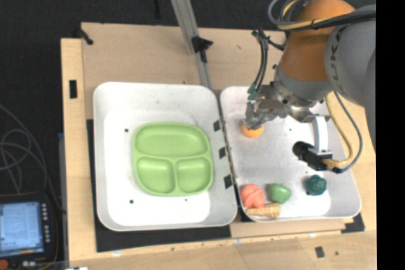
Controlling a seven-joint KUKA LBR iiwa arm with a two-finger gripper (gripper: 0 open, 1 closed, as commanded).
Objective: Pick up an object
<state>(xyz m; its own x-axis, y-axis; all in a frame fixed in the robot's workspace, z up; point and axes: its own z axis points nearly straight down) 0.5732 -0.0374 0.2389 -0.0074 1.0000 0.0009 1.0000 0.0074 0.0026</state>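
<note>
Cream piece (268,210) lying crosswise, gripper (254,118) above — touching orange object (253,131)

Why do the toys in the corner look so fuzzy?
In the camera view the whole picture is soft and grainy, so the pink toy, green toy and teal toy lack sharp edges; the white bin is brightly lit, with faint shadows.

The orange object (253,131) I am after is small and rounded. It sits in the right bin (288,161), up near that bin's far left corner, well apart from the cluster along its near edge. My tool (254,116) stands directly over it, covering its top.
</note>
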